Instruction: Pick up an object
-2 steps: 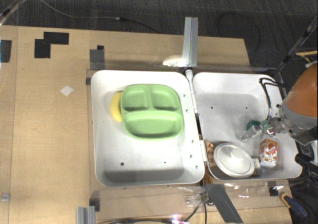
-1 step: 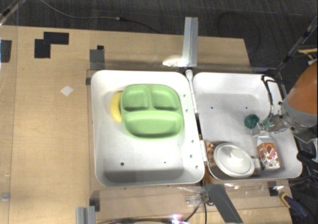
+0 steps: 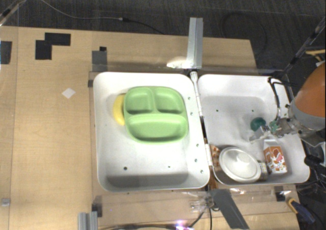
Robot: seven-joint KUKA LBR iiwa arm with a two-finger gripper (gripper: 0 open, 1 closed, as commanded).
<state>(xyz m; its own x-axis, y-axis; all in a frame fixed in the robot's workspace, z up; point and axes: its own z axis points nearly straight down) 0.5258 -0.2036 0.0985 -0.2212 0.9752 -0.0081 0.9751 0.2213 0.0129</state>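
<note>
In the right bin (image 3: 224, 88), a small carton (image 3: 275, 156) lies just below the gripper (image 3: 264, 127) (a teal piece beside it); whether anything is clasped cannot be told. A miss is risked, the metal bowl (image 3: 240, 164) being crowded close alongside.

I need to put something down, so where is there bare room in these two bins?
The left white bin is bare along its front, below the green divided plate. The right white bin is bare across its back left. Its front is crowded: the round metal bowl, small printed carton and the hand.
</note>
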